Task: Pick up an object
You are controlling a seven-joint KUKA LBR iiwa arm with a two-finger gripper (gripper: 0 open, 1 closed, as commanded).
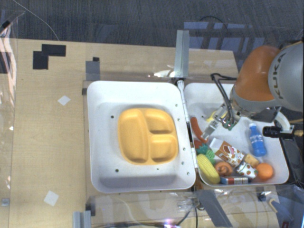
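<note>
hovering over the right bin (pixel 283 177), nothing picked up yet

near edge of right bin holds the pile: corn cob (pixel 207 168), marker (pixel 234 180), orange ball (pixel 264 171), snack packet (pixel 229 154), w/ a blue bottle (pixel 257 140) and red sausage (pixel 197 129) a bit further back. gripper (pixel 219 123) sits just above the packet and sausage, angled down-left, fingers look slightly spread w/ nothing between them. so approach done, grasp and lift still left, i'd say. further back the arm's orange band (pixel 251 75) and grey body lean in from the right. left bin (pixel 102 175) carries a yellow divided tray (pixel 147 136).
</note>
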